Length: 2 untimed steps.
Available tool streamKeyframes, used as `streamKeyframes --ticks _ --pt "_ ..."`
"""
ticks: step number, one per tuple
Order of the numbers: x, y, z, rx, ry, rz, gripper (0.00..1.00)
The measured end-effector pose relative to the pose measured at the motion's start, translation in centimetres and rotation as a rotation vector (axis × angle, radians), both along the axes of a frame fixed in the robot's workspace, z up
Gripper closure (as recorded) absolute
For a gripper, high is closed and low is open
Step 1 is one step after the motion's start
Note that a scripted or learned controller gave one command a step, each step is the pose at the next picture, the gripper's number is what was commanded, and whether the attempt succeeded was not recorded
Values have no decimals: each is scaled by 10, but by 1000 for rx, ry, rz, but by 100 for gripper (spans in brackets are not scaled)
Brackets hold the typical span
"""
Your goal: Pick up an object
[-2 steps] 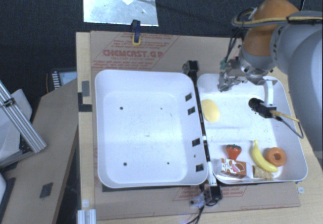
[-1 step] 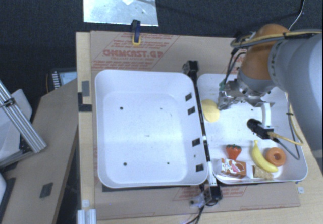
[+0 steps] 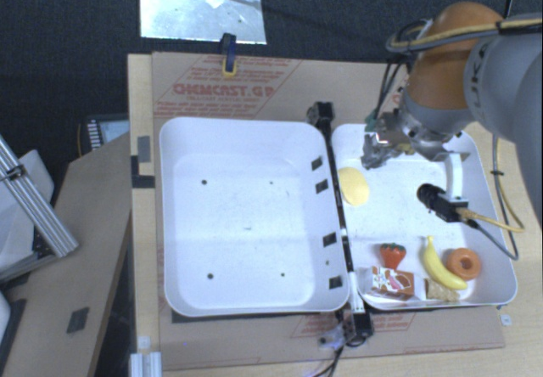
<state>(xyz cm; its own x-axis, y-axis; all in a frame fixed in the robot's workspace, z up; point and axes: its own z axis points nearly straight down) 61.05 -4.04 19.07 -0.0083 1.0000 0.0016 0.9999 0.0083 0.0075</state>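
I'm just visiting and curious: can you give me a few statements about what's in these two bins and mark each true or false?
1. The banana lies in the right-hand bin. True.
2. The strawberry sits in the left-hand bin. False: it is in the right-hand bin.
3. The gripper hangs above the right-hand bin's far end. True.
4. The pale yellow lemon rests beside the orange ring-shaped toy. False: they lie well apart.

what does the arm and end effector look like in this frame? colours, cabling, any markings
Arm: thick rounded grey link with a glossy orange band above the wrist. Below the band, a grey metallic wrist section tapers to the gripper, small, dark grey, partly blurred. Thin dark cables loop along the wrist's left side, and another runs across the top of the orange band. No readable markings.
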Motion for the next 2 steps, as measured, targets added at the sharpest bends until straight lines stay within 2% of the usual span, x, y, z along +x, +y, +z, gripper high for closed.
streamKeyframes --ticks 1,2 --pt "-13 79 -7 2 7 4 100" --pt "37 91 -6 -1 2 -2 100"
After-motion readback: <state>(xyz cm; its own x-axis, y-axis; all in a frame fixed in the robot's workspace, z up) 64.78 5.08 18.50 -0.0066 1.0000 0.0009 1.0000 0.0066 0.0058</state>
